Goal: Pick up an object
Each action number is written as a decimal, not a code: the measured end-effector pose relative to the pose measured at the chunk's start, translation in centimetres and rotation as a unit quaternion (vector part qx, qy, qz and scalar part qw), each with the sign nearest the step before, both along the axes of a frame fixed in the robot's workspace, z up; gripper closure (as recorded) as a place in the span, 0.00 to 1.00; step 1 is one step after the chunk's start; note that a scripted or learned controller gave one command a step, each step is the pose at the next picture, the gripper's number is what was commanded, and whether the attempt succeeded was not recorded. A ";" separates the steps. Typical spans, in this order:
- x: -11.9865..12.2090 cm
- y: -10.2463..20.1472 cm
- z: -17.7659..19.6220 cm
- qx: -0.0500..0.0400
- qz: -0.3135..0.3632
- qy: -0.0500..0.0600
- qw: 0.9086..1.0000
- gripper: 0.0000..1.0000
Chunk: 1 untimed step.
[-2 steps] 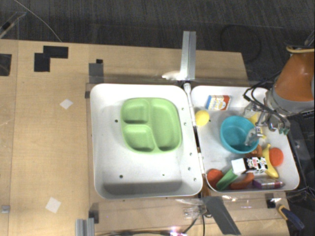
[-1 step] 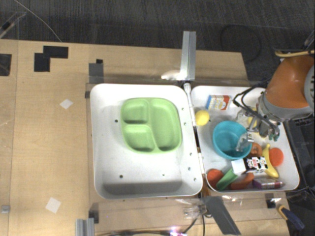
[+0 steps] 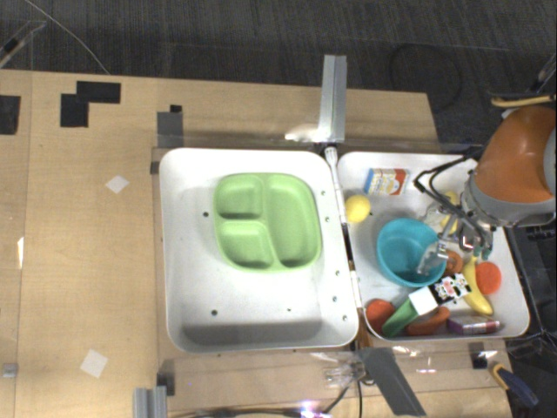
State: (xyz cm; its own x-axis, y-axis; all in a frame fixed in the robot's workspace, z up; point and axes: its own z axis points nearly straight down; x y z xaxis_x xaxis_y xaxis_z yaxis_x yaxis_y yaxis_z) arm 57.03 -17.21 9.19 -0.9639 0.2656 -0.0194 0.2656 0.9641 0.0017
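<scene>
White bins: left bin [image 3: 187, 233] beside right bin [image 3: 522, 316].
Green tray [image 3: 265, 220]: inside left bin.
Blue bowl [image 3: 402, 249]: middle of right bin.
Gripper [image 3: 438, 258]: over bowl's right rim; grip state, cannot tell.
Yellow ball [image 3: 357, 208]: just left of bowl.

Green tray [image 3: 265, 220]; teal bowl [image 3: 402, 249]; yellow ball [image 3: 358, 208]; white bins [image 3: 187, 233].

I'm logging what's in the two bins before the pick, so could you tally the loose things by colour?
Green: 2, the green plastic divided tray and a green block
Yellow: 2, the yellow ball and yellow banana
Blue: 1, the blue bowl
Red or orange: 3, round pieces
White: 1, a small carton
Total: 9
</scene>
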 end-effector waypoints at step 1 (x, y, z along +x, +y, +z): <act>-3.6 -0.9 0.1 0.002 -0.120 -0.003 0.993 0.00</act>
State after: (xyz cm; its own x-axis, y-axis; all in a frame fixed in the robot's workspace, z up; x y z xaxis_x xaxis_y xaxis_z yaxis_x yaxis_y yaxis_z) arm 53.39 -18.10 9.24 -0.8727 0.4878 -0.0230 0.4878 0.8729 0.0066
